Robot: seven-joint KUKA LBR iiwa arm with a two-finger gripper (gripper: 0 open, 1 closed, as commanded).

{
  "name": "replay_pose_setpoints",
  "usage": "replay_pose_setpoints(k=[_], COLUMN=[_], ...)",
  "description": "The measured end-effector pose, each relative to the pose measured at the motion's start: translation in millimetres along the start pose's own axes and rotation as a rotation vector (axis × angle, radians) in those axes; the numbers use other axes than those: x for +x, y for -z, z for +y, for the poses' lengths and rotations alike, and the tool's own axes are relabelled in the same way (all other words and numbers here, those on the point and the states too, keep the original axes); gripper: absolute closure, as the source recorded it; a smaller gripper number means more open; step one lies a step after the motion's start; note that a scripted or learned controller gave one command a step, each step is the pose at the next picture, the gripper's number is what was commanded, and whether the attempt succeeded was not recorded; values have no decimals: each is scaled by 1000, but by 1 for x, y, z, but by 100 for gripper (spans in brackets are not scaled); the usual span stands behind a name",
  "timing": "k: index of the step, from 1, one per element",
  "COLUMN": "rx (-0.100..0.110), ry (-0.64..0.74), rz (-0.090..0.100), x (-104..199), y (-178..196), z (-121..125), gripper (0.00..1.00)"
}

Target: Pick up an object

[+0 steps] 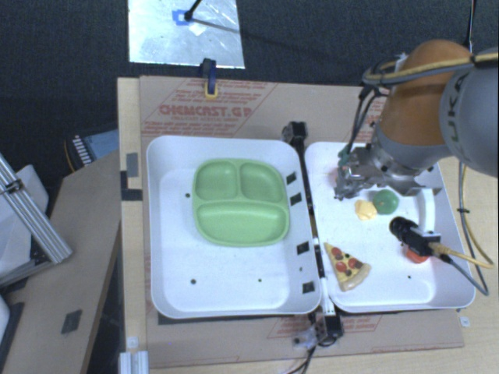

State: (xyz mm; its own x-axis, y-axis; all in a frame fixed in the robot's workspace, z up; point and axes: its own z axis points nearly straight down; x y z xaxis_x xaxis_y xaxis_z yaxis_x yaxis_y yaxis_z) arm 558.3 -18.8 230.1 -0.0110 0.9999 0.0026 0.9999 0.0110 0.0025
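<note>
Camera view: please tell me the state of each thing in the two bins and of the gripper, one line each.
Plate: lies flat, right side up, in the left bin.
Pizza slice: lies flat, topping up, in the right bin, apart from the rest.
Yellow piece: rests on the bin floor, next to the green piece.
Green piece: rests on the floor, beside the arm.
Gripper: low over the right bin, no thing seen in it.

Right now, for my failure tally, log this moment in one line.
gripper: over right white bin | small yellow lump: beside it, lying loose | green divided plastic plate: left white bin
</note>
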Motion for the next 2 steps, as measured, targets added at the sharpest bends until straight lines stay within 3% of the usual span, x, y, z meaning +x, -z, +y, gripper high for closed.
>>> replay_pose_setpoints(k=[2], rx=[3], ry=[-2], rz=[-1], x=[90], y=[-11], z=[-26], gripper=[100])
